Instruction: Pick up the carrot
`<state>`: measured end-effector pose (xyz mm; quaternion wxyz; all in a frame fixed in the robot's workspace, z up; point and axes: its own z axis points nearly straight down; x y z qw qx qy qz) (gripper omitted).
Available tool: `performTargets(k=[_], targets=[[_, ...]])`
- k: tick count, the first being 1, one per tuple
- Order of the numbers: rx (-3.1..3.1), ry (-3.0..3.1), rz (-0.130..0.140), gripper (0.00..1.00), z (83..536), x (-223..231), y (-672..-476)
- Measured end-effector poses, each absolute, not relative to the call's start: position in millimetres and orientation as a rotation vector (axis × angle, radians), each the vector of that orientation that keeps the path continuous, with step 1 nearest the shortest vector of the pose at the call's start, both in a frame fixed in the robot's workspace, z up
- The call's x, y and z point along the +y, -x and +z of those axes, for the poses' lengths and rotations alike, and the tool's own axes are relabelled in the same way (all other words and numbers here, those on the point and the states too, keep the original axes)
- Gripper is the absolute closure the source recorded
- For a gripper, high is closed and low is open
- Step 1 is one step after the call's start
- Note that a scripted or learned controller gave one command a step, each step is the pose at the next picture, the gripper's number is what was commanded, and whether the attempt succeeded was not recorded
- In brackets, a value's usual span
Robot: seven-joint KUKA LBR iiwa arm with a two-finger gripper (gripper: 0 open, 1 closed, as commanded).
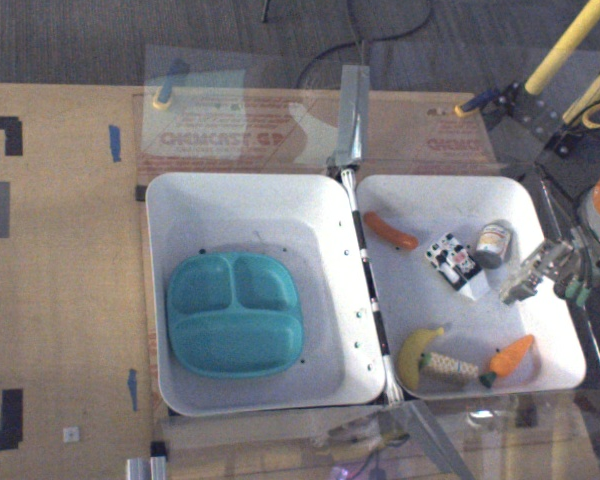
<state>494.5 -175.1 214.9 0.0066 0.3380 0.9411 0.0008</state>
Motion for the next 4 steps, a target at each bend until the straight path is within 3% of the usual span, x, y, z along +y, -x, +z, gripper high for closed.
performTargets(k=[1, 2, 3, 4], targets=[[2.792, -1.428, 0.001, 1.0, 221.1, -162.8, -506.9], [2.792, -1.428, 0.001, 0.0, 221.1, -162.8, -506.9], [2.932, -1.122, 0.001, 0.0, 138.2, -196.5, -479.7], [3.028, -0.804, 0.001, 0.0, 88.2, -196.9, -482.5]])
